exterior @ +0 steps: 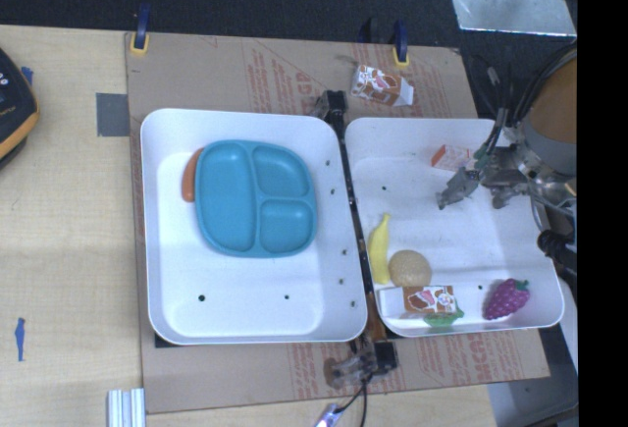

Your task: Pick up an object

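1. Wooden bench fills the left of the frame, with a brown cardboard sheet under two white bins; dark floor runs along the top.
2. Left bin, centre-left: a blue divided plate lies flat, with an orange item poking out from under its left edge. Too hidden to name.
3. Right bin, centre-right, holds the candidates: a yellow banana at its left wall, a tan round piece just beside it, a printed packet at the bottom wall, purple grapes at lower right, a small orange-white bit near the top.
4. Another packet lies outside the bins, upper centre.
5. Gripper hangs over the right bin's upper right area, fingers spread apart, nothing between them.
6. Step, my read: approach phase, no grasp yet, target not settled.
7. Banana's long axis runs roughly top to bottom in the frame, upper tip leaning slightly right. Grapes' long axis tilts toward upper right.
8. Next move likely needs the arm to shift toward lower left, descend, and line its fingers across the chosen item's short axis.
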`<act>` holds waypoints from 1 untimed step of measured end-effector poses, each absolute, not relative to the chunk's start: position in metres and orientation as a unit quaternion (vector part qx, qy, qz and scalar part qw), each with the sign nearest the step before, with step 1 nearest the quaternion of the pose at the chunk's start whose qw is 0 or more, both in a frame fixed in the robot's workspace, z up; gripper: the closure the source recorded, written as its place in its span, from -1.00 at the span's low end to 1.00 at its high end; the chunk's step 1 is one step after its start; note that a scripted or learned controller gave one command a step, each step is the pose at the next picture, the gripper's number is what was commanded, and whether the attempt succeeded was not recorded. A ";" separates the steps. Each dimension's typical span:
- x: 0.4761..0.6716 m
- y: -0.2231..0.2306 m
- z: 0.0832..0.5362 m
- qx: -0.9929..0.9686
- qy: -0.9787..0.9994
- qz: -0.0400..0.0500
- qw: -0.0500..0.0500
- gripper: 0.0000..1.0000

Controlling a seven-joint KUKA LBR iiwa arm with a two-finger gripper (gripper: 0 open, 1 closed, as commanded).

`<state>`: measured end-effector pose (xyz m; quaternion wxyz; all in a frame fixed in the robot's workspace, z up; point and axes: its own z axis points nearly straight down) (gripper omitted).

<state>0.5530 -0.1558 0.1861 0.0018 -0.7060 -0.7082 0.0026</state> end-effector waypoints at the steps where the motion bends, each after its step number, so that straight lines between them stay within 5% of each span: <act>1: 0.526 -0.112 0.171 -0.705 -0.709 0.002 0.002 -1.00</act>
